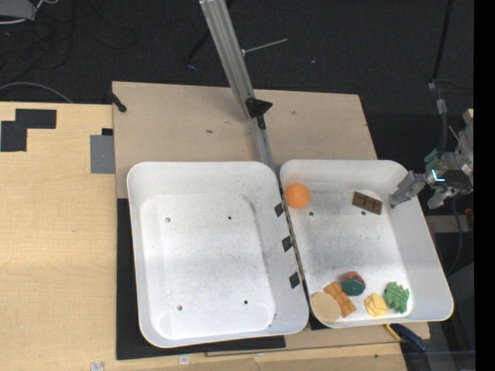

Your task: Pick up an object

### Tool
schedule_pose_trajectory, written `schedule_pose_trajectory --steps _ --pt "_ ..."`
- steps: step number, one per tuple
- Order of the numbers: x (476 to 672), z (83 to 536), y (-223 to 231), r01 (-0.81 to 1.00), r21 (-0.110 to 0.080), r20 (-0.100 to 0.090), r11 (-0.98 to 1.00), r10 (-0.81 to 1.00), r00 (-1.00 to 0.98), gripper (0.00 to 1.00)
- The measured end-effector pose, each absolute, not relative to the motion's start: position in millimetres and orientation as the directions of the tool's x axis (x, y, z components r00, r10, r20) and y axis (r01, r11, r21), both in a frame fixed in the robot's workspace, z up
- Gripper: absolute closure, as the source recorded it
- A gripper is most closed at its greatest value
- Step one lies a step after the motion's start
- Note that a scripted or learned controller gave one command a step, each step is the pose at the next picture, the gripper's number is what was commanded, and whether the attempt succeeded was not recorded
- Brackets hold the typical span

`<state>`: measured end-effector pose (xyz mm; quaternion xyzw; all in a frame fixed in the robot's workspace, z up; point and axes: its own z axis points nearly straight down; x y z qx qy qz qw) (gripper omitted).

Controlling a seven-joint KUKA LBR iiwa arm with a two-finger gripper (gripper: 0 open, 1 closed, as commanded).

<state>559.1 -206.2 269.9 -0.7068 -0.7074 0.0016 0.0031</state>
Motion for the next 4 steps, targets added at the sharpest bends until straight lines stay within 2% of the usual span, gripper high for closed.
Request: schedule_pose_trajectory --steps 1,4 --pt "559.8 272 -206 1.0 -0.003 0.001 0.002 1.0 -0.002 0.0" --pt "561.1 115 -207 1.0 -0.007 0.002 -0.001 1.0 0.001 0.0"
